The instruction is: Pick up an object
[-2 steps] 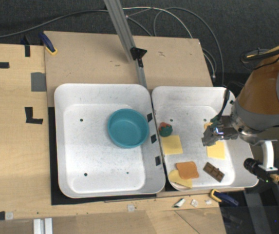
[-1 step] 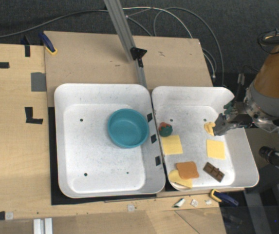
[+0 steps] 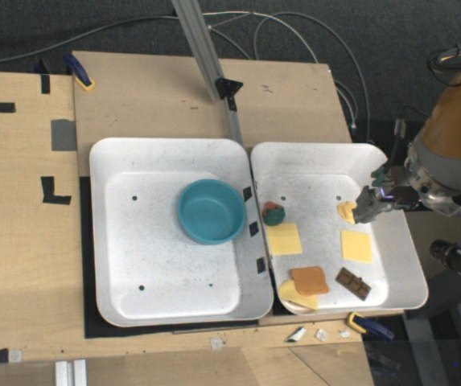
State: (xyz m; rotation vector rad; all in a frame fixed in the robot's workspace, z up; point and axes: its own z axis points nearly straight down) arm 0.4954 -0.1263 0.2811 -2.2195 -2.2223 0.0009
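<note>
The right bin (image 3: 310, 159) holds several small items. A small yellow piece (image 3: 346, 211) lies near its right side, right beside the dark tip of my gripper (image 3: 367, 206), which hangs low over the bin's right edge. Below that lies a yellow square (image 3: 357, 246), and a dark brown chocolate bar (image 3: 352, 282) sits near the front right corner. A second yellow square (image 3: 285, 238) rests at the left, with a small green and red object (image 3: 273, 211) just above it. An orange slab (image 3: 309, 280) lies on a pale yellow piece (image 3: 296, 297) at the front.
The left bin (image 3: 125, 240) holds a teal bowl (image 3: 211, 210). A grey metal pole (image 3: 202, 43) slants down from the top to between the bins. Cables (image 3: 318, 34) run across the back. Yellow and blue clamps (image 3: 81, 72) sit at the board's corners.
</note>
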